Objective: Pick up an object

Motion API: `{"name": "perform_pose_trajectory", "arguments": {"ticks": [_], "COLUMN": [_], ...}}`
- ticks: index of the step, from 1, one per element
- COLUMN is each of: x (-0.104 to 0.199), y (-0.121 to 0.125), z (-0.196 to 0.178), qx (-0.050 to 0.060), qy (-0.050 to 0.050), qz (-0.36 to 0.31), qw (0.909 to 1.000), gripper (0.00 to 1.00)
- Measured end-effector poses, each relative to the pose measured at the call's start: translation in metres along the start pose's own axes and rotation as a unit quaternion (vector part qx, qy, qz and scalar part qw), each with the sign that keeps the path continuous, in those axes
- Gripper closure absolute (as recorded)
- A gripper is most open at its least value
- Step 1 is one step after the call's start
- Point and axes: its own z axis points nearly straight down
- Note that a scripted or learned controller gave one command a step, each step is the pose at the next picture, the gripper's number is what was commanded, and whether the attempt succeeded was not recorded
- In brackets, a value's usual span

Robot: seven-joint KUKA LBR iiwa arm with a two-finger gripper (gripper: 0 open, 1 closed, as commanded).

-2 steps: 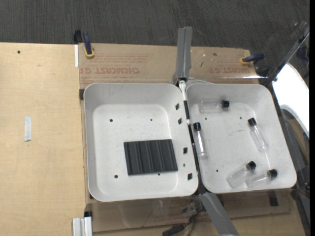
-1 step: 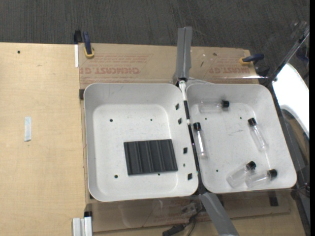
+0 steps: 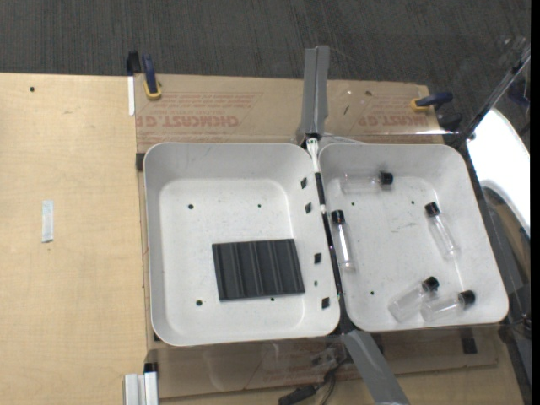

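Camera view: five clear, black-capped vials (image 3: 441, 230) lie scattered in the right bin (image 3: 472, 184), looking light, slick, maybe breakable; mid-barrel seems the best hold. Left bin (image 3: 160, 226) carries a ribbed black tray (image 3: 257, 268). Claw state: cannot tell.

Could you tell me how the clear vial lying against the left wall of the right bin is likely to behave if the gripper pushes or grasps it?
The clear vial lies on its side and looks cylindrical, so a nudge would probably roll it. Its see-through, glossy body suggests a light, slippery thing. It hugs the right bin wall, so fingers may struggle to straddle it.
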Motion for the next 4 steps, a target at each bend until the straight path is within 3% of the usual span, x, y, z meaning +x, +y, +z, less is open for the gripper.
{"name": "perform_pose_trajectory", "arguments": {"ticks": [1,2,3,4], "x": [0.000,-0.002,-0.002,-0.004], "y": [0.000,0.001,0.001,0.002], "z": [0.000,-0.008,-0.008,-0.016], "qx": [0.000,0.000,0.000,0.001], "qy": [0.000,-0.001,-0.001,-0.002], "qz": [0.000,0.000,0.000,-0.001], "qw": [1.0000,1.0000,1.0000,1.0000], "gripper": [0.00,1.00,0.00,1.00]}}
